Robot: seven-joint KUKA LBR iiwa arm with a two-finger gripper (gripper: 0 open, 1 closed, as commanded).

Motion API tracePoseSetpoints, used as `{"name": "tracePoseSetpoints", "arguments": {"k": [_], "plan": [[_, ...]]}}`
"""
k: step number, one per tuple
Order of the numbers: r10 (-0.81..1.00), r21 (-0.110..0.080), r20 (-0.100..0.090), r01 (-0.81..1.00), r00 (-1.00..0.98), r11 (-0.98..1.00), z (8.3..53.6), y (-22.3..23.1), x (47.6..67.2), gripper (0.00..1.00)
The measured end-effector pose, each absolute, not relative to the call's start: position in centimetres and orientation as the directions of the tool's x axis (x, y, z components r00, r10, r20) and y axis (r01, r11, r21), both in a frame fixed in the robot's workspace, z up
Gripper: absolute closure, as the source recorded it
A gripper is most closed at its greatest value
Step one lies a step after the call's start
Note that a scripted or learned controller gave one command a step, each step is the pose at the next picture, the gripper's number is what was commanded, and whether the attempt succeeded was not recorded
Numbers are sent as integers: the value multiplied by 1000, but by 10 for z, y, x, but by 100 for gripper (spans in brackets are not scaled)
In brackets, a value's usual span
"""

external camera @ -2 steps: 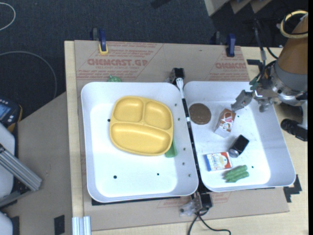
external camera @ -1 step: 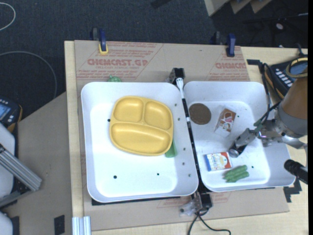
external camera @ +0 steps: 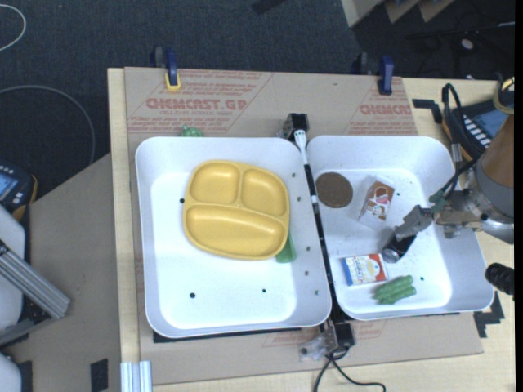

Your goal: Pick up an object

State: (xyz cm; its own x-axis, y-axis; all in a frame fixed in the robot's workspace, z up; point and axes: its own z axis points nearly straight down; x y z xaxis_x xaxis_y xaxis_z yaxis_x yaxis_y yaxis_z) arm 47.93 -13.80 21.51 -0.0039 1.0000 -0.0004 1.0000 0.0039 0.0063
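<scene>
In the right bin point(external camera: 433, 158) lie a brown round disc point(external camera: 333, 190), a small red-and-white carton point(external camera: 376, 202), a flat white, blue and orange packet point(external camera: 363, 269) and a green bean-like piece point(external camera: 394, 289). My gripper point(external camera: 397, 245) reaches in from the right and hangs low over the bin floor, just right of and above the packet and below the carton. It is dark and small in this view. I see nothing held between its tips.
The left bin point(external camera: 163, 243) holds a yellow divided plate point(external camera: 237, 209) with a green item point(external camera: 285, 251) tucked at its lower right edge. A black bar point(external camera: 310, 194) runs between the bins. Clamps point(external camera: 171, 65) sit at the bench's far edge.
</scene>
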Motion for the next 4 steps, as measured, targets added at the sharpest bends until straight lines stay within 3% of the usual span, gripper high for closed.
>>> {"name": "tracePoseSetpoints", "arguments": {"k": [1,2,3,4], "plan": [[1000,1,3,1000,2,-2,87,-128,480,0],[1000,11,-5,1000,-1,1,192,-159,517,0],[1000,1,5,1000,5,-5,83,-157,480,0],[1000,10,-4,1000,-1,1,88,-91,482,0]]}}
